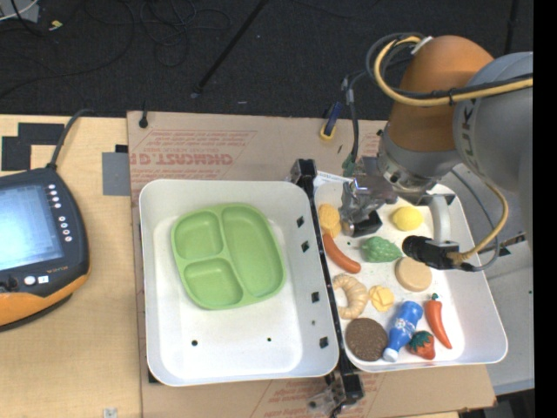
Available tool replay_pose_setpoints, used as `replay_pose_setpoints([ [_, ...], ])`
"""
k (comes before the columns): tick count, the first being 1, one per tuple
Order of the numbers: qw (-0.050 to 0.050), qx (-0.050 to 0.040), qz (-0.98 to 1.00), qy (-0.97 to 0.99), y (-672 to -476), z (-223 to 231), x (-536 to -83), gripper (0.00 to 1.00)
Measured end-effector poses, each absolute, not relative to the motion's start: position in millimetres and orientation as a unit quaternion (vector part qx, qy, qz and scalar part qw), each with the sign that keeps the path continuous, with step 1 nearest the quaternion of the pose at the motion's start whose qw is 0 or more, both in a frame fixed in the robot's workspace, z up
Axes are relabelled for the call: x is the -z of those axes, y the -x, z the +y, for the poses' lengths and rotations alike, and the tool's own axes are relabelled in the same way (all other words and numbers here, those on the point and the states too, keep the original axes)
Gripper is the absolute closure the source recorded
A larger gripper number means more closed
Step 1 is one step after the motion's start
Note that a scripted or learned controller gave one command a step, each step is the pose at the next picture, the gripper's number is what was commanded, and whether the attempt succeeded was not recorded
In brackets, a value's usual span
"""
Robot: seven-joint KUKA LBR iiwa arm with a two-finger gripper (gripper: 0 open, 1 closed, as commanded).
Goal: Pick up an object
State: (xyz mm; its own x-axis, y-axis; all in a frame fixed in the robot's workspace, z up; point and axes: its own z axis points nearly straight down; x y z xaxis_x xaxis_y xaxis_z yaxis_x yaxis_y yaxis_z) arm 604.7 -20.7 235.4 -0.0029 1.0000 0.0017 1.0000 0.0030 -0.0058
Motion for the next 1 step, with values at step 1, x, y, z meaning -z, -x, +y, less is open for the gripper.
replay_pose_setpoints([
  [1, 0.003, -0.002, -0.708, 0.706, -580.2, 30.9, -224.9, 1.0],
])
